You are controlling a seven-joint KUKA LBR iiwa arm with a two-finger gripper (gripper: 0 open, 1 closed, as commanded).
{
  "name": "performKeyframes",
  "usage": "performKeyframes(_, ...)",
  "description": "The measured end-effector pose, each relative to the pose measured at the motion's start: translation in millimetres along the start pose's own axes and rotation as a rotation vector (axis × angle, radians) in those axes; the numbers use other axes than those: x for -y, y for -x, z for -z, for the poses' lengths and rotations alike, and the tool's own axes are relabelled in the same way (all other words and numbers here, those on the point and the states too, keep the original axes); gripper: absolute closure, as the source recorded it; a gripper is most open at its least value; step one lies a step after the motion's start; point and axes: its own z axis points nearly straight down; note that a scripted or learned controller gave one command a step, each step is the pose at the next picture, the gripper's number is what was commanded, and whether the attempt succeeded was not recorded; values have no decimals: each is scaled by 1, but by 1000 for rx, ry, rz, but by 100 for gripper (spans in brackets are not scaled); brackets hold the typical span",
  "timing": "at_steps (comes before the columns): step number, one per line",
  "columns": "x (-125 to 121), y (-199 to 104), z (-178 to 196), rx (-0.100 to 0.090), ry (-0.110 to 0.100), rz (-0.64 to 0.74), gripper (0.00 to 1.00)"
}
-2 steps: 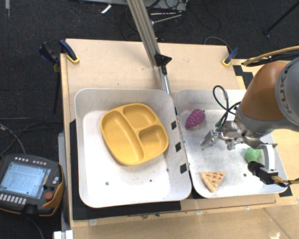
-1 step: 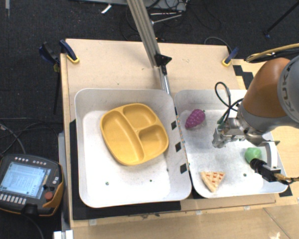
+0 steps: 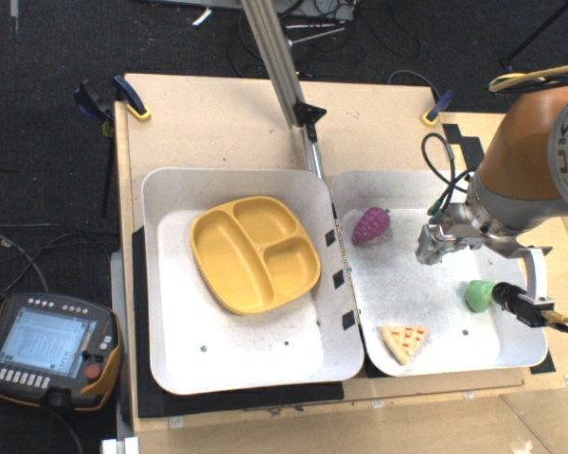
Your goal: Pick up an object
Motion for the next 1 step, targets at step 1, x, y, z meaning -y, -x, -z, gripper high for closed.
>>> performKeyframes(1,7,-3,48,0,1,1,100)
